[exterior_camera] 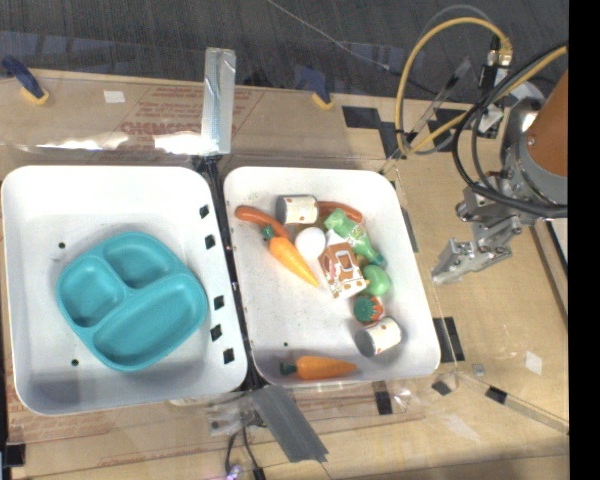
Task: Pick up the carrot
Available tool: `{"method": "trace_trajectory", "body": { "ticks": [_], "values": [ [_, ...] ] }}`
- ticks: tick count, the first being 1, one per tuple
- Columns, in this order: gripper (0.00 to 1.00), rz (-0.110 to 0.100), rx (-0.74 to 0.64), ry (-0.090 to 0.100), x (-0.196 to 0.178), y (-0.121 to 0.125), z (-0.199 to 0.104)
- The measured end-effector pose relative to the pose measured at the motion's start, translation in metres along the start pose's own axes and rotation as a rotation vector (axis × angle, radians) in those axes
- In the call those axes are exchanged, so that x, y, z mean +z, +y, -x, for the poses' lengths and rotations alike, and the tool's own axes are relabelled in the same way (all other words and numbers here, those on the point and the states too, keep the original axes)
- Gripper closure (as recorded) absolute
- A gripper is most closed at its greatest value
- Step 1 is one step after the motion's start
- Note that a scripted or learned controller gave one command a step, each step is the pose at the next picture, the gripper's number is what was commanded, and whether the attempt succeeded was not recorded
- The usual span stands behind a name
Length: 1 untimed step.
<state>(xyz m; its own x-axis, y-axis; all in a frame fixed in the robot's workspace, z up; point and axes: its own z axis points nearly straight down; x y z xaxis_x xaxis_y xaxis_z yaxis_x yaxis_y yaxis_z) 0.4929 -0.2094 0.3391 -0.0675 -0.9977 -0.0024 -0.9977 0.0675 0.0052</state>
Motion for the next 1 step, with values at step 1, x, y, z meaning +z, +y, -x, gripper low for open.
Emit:
{"method": "trace_trajectory", "body": {
  "ticks": [1],
  "values": [
    [1.0,-0.003,-0.008,0.001,-0.0116,-0.0021,0.0029]
  ]
}}
